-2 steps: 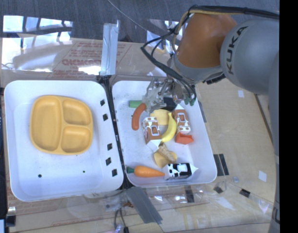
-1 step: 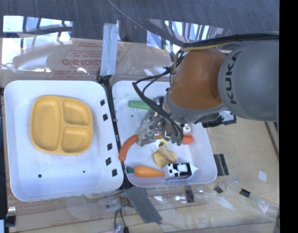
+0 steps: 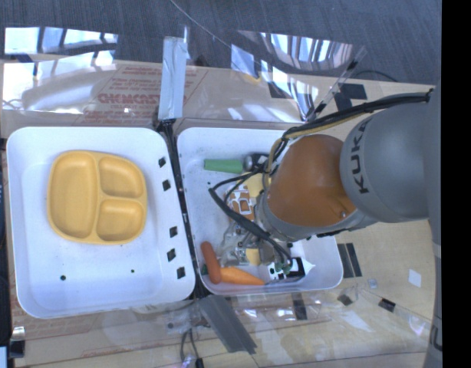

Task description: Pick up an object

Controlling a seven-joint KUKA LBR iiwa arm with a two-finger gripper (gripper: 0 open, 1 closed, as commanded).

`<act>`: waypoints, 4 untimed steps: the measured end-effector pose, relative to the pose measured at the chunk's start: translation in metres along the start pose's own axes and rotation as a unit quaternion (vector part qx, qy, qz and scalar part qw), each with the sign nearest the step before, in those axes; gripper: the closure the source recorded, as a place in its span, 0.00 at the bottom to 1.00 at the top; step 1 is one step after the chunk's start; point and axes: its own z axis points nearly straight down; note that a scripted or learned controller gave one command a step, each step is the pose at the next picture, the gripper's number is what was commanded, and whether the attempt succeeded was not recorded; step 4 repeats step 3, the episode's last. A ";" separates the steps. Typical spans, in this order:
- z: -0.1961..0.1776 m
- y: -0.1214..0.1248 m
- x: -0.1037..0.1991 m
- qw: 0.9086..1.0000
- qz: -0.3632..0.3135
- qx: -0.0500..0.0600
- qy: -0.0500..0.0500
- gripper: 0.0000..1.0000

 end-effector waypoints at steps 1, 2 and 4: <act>0.013 -0.020 -0.030 0.993 0.119 0.000 0.001 1.00; 0.017 0.013 -0.103 0.989 0.147 0.000 0.001 1.00; -0.035 0.005 -0.088 0.984 0.175 0.000 -0.001 1.00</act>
